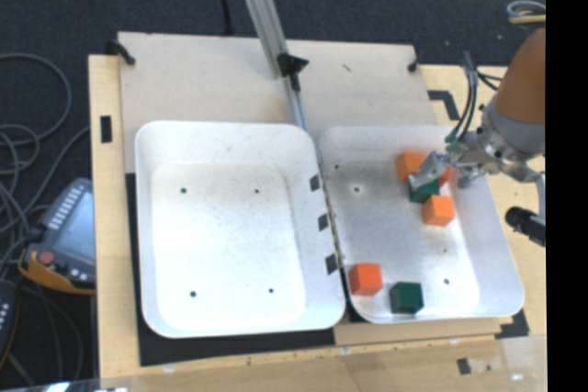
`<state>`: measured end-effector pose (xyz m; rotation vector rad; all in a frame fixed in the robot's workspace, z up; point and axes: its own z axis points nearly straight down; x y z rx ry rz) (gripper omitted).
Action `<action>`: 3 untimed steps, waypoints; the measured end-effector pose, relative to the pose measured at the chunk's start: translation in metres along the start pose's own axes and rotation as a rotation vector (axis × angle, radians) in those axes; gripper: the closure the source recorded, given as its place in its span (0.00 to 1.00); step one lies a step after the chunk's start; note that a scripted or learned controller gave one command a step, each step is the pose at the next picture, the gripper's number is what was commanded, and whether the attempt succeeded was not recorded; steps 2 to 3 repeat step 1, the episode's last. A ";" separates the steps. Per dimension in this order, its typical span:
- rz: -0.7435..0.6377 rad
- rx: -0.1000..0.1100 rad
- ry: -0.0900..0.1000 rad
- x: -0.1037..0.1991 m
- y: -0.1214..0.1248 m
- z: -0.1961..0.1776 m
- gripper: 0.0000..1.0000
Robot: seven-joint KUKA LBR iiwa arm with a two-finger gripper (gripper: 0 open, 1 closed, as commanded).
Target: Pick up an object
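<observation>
My gripper [439,172] reaches in from the right and hangs low over the upper middle of the right bin [478,285]. Its tip sits right at a dark green block [423,191], and it partly covers an orange block [410,164] just behind that. I cannot tell whether the green block is gripped or only lies under the tip. Another orange block [439,210] lies just below the gripper. A third orange block [367,277] and a second green block [405,296] lie near the bin's front edge.
The left bin [152,151] stands beside the right one, with a thin divider [323,220] between them. A slanted metal pole [262,0] rises behind the bins. Cables and a hand-held controller [64,234] lie off the bench at the left.
</observation>
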<state>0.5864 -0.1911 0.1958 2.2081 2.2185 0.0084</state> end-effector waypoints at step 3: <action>0.004 0.010 0.002 -0.023 0.043 0.089 0.00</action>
